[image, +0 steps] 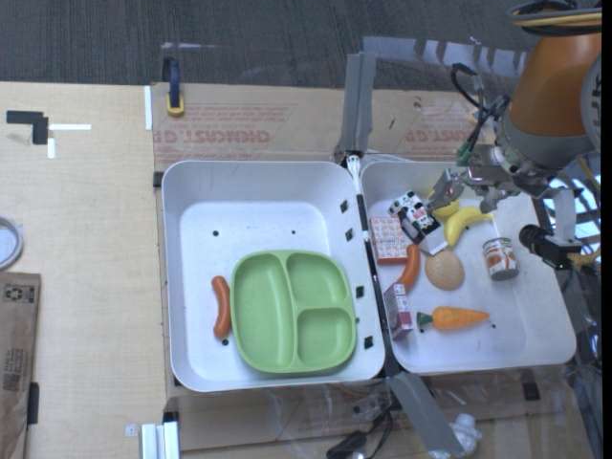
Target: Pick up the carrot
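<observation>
The carrot (457,319) lies on its side near the front of the right bin (535,347), orange with a green stub end pointing left. My gripper (470,192) hangs over the back of that bin, just above a yellow banana (466,221). It is well behind the carrot and apart from it. Its two grey fingers (447,186) stand spread, with nothing held between them.
A bread roll (445,271), a small can (499,258), a red sausage (411,266), a red box (387,239), a black-and-white toy (415,216) and a pink packet (400,312) crowd the right bin. The left bin (186,256) holds a green divided plate (251,338) and another sausage (222,306).
</observation>
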Robot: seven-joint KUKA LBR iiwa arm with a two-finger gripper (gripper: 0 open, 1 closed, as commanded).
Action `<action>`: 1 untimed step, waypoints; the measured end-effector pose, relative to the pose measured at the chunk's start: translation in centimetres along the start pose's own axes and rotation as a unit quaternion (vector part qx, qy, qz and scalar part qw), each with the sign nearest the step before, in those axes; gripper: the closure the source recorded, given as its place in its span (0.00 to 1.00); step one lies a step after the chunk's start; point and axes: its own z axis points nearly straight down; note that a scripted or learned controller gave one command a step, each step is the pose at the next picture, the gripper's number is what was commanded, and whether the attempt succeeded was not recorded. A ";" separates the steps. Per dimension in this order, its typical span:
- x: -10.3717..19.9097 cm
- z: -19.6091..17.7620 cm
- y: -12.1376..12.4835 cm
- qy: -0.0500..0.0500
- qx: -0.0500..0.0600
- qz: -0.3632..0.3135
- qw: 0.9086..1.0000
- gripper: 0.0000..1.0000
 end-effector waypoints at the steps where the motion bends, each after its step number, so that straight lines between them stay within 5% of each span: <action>1: -2.7 13.4 -3.9 0.000 0.000 0.053 0.999 0.00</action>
